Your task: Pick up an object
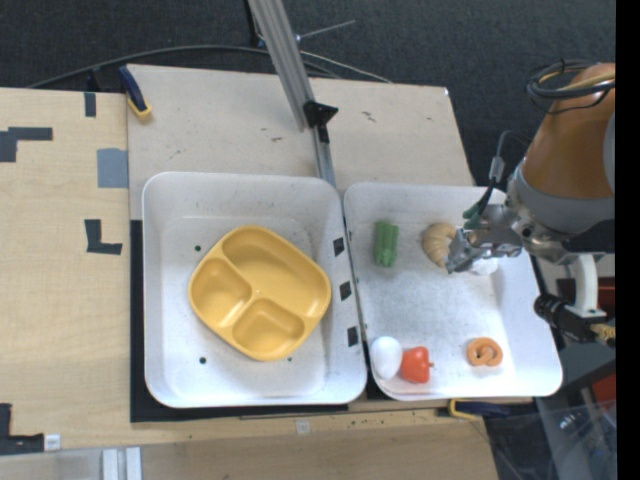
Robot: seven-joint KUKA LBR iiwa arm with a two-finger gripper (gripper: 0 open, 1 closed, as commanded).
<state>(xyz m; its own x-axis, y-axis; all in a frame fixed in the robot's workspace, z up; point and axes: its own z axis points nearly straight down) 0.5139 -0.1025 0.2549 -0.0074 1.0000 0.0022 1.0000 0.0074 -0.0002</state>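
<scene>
reaching in over the right bin [520, 363], the gripper [462, 256] sits low, just beside a tan roundish object [437, 240], possibly touching it; whether its fingers are spread or closed, i cannot tell. a green piece [386, 244] lies nearby. the left bin [170, 368] holds a yellow divided plate [260, 292].

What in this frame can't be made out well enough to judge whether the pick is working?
- Gripper: small and dark in the camera view, so contact with the tan object beside it is unreadable.
- A white thing below the gripper is partly covered by it; identity unclear.
- Arm: cut off by the right edge.
- White object blends into the right bin.
</scene>
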